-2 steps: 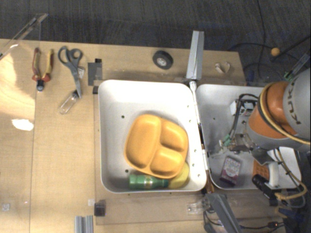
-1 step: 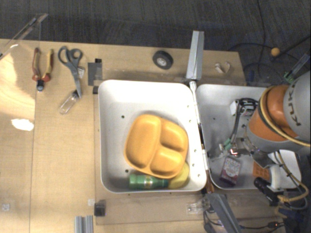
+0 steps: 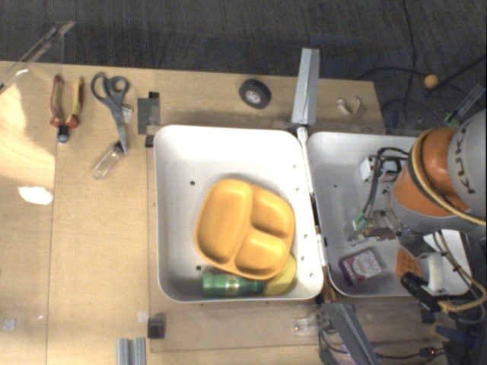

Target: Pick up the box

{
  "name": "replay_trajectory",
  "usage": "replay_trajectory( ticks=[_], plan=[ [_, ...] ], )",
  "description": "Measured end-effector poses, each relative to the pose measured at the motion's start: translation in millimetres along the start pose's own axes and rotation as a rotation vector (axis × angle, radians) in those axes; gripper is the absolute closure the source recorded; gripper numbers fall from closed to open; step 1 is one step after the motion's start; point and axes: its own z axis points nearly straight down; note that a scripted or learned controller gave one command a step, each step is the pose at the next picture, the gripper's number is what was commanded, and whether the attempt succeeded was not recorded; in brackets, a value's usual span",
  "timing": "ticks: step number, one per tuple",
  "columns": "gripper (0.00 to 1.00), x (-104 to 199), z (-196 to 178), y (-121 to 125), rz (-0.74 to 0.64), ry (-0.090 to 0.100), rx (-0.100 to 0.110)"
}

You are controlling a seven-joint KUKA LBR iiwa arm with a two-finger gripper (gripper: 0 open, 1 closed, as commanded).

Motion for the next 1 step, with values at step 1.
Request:
replay_trajectory(
  ticks=[1],
  plan=[
    [0.0, 0.0, 0.1, -0.1, 0.0, 0.0, 0.0]
  ],
)
